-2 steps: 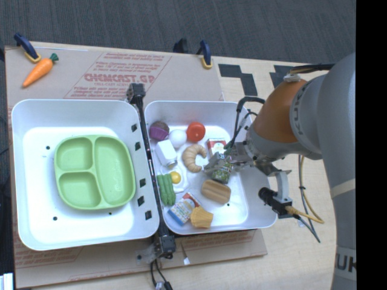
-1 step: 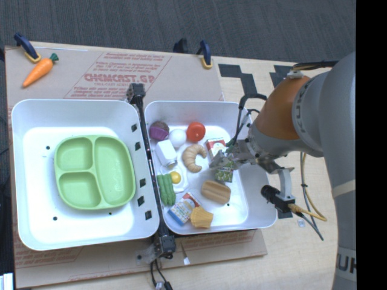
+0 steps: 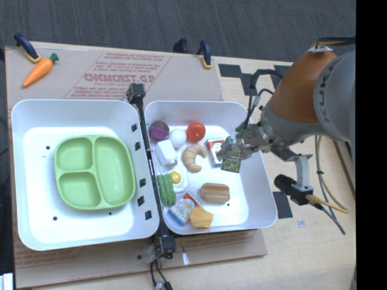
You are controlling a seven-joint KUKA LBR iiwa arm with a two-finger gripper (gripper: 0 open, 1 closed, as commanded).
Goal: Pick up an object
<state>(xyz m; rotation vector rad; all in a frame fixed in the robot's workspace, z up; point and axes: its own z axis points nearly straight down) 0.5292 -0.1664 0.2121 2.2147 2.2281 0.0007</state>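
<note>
The pincer [image 3: 231, 154] hovers at the right bin's [image 3: 259, 195] right wall, over a small packet [image 3: 231, 164]; its grip I cannot tell. Descend straight, avoiding the croissant [image 3: 193, 156].

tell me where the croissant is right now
The croissant lies in the right bin, near its middle, just below the red tomato and white egg, left of the hand.
</note>
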